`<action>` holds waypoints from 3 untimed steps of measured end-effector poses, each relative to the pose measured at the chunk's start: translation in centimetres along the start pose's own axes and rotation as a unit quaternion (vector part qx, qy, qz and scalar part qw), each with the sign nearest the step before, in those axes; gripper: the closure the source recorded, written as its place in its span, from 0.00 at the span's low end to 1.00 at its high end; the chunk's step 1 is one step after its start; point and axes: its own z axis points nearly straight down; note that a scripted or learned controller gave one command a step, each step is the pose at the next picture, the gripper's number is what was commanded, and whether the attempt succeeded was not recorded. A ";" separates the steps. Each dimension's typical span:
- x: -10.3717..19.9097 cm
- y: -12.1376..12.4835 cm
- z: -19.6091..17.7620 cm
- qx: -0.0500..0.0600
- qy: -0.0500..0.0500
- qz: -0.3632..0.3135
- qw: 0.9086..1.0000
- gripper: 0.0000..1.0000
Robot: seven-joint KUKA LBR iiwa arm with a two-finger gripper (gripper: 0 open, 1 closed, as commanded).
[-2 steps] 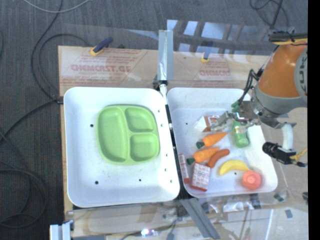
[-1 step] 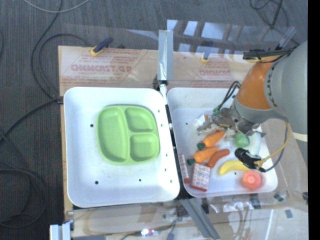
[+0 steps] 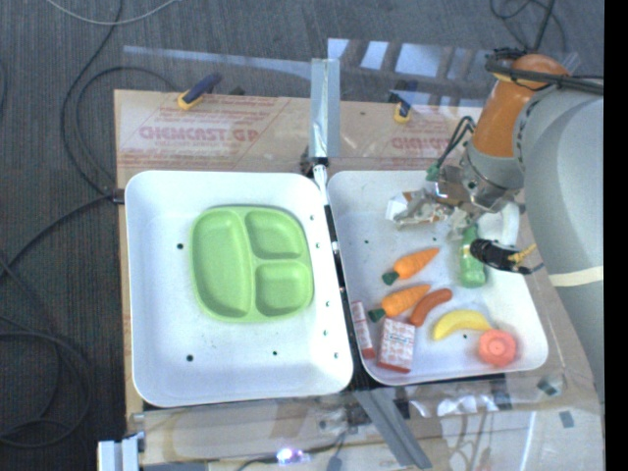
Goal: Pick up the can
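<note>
Red-orange can (image 3: 498, 346), probably, sits just right of banana (image 3: 459, 324); gripper (image 3: 424, 207), well beyond banana, grip state unclear, should descend centred w/o nudging fruit.

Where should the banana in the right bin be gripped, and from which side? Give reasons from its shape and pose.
Grip the banana across its middle, from straight above. It lies flat, its long curve running left to right. A sausage and a red round toy crowd its ends, so probably only the middle is free.
</note>
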 end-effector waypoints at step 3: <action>7.1 -7.9 0.2 -0.028 -0.006 -0.088 0.996 1.00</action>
